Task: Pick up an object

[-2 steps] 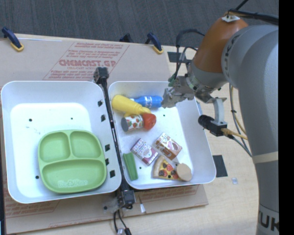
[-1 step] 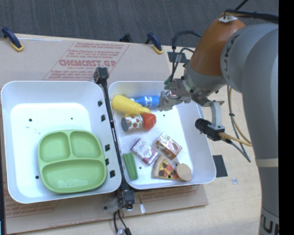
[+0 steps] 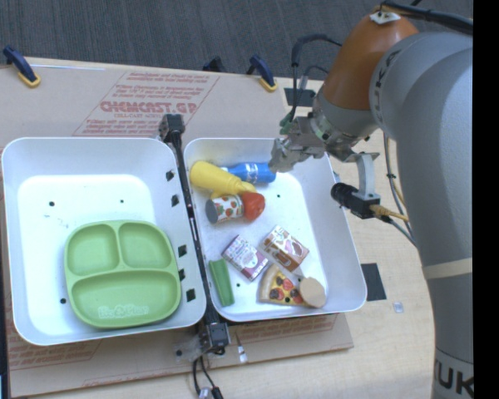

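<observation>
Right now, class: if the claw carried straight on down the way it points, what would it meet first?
Most likely the blue bottle, which lies just under the claw at the back of the right bin, beside the yellow banana. Depth is hard to judge from this slanted view, so it could miss.

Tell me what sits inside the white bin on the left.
The left white bin holds a light green divided plastic plate with three compartments, lying toward its near side. Whatever is under the plate is covered.
</observation>
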Robot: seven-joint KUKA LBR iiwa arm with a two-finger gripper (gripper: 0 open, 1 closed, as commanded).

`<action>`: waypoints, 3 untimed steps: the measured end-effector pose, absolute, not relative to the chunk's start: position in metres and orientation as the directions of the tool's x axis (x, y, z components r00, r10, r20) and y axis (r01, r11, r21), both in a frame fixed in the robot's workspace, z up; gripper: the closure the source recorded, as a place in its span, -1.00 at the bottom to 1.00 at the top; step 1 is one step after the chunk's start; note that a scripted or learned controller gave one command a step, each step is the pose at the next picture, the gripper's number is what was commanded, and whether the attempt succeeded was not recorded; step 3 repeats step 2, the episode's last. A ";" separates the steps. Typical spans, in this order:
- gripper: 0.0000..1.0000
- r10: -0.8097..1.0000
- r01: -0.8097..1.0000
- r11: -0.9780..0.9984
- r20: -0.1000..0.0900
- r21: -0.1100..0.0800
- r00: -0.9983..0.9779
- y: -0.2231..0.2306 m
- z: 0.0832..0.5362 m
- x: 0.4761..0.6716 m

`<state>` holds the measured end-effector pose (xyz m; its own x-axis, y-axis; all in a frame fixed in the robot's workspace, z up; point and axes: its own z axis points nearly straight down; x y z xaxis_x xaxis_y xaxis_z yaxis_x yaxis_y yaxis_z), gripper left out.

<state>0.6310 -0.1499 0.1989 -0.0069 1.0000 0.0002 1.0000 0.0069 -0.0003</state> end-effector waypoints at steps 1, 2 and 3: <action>1.00 1.000 1.000 0.004 0.001 -0.002 -0.004 -0.165 0.210 0.592; 1.00 1.000 1.000 0.006 0.000 0.000 -0.006 -0.182 0.201 0.619; 1.00 1.000 1.000 0.006 0.000 0.000 -0.006 -0.182 0.201 0.619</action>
